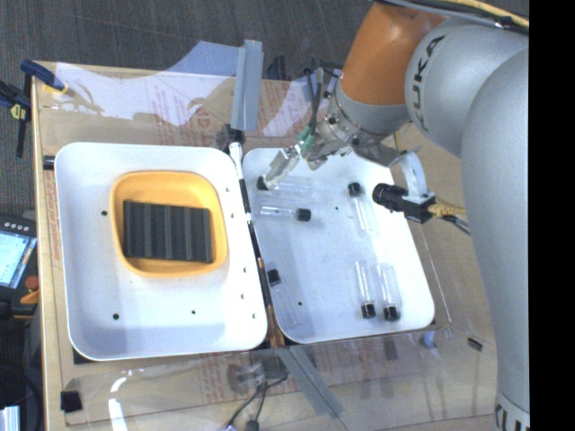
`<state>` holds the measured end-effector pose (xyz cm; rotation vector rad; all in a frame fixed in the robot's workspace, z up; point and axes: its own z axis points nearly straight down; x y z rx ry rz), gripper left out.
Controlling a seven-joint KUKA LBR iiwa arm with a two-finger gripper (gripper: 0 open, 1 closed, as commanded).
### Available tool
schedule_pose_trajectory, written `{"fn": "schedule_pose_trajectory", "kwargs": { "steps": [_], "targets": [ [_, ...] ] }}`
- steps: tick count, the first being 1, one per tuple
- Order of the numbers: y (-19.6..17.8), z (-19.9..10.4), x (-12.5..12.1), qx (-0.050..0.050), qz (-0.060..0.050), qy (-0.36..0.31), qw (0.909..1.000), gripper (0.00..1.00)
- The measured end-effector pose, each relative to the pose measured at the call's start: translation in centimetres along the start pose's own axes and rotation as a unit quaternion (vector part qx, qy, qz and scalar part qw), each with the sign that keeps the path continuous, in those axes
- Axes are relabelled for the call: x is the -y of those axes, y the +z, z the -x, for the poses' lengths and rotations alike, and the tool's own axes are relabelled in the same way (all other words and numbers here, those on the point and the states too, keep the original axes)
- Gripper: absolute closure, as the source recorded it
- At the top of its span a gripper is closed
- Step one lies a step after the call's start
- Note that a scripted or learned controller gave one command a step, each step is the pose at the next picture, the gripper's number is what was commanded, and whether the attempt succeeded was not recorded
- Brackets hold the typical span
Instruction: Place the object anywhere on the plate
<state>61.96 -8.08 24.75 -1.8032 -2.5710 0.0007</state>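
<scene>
Two shallow white bins sit side by side on the bench, the left bin [81,312] bearing a yellow plate [168,187] with a dark ribbed rack [168,232] on it. The right bin [328,326] holds several clear tubes with black caps. One capped tube [286,212] lies flat toward the bin's 10 o'clock, another [359,206] lies near its 1 o'clock, and a pair of tubes [377,290] rests side by side toward 5 o'clock, caps pointing to the near rim. A small black cap [273,277] lies loose near the bin's left wall, at about 8 o'clock.

The grey KUKA arm [467,151], its orange band [386,52] showing above the wrist, reaches in from 3 o'clock and leans over the right bin's far-left corner. Its gripper [286,165] hangs low at the bin's 11 o'clock; a clear tube with a black cap [277,174] slants from its tip down toward the bin floor, though whether the fingers are closed on it or merely beside it cannot be told at this angle. The plate lies well apart from that tube, across the wall between the bins.
</scene>
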Motion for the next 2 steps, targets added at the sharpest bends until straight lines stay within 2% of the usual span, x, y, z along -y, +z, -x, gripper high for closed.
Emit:
{"fn": "schedule_pose_trajectory", "kwargs": {
  "steps": [1, 2],
  "targets": [
    [4.8, 1.0, -3.3, 0.000, -0.001, 0.021, 0.9998, 0.00],
    [2.8, -4.1, -5.4, 0.000, 0.000, 0.028, 0.9996, 0.00]
  ]
}}
